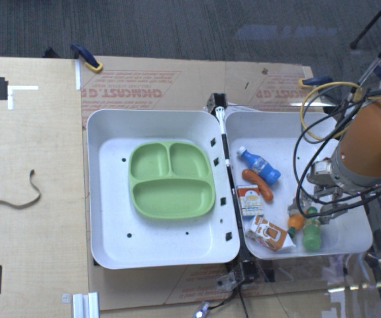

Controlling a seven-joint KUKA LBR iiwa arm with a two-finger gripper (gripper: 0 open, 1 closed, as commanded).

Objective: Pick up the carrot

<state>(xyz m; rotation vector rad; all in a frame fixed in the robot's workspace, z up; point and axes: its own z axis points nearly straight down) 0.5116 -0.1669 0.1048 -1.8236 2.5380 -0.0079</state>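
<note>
The carrot (297,222) is a short orange piece with a green top (311,237), lying near the front right of the right bin (279,128). My gripper (311,209) hangs low over the bin, just above and to the right of the carrot's orange end, right beside it or touching it. Cables and the wrist body hide the gripper's tips. The grey arm with its orange band (374,141) reaches in from the right.
In the right bin lie a blue bottle (259,165), an orange-red sausage (258,183), a small red-and-white box (249,200) and an orange carton (270,234), all left of the carrot. A green divided plate (172,179) sits in the left bin (104,197).
</note>
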